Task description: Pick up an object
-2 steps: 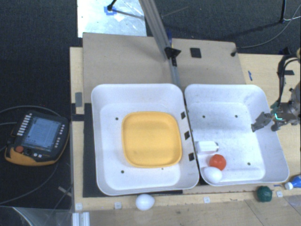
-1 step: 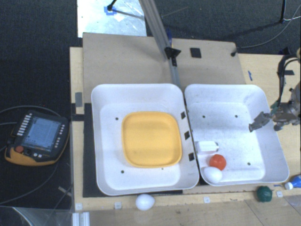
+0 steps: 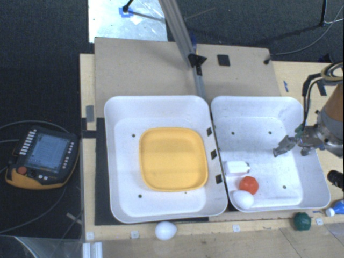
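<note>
Camera view: end effector [image 3: 283,147] grip unclear; white block [image 3: 236,168] lies lengthwise left-right.

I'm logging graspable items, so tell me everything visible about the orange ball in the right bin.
The orange ball is small, round and matte-looking, and appears whole. It lies on the floor of the right bin, near its front left corner, just below a white block and just above a white egg-shaped object, close to or touching both. The pincer is apart from it.

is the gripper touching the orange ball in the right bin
Apart. The camera view shows bare white bin floor between the gripper and the orange ball.
</note>
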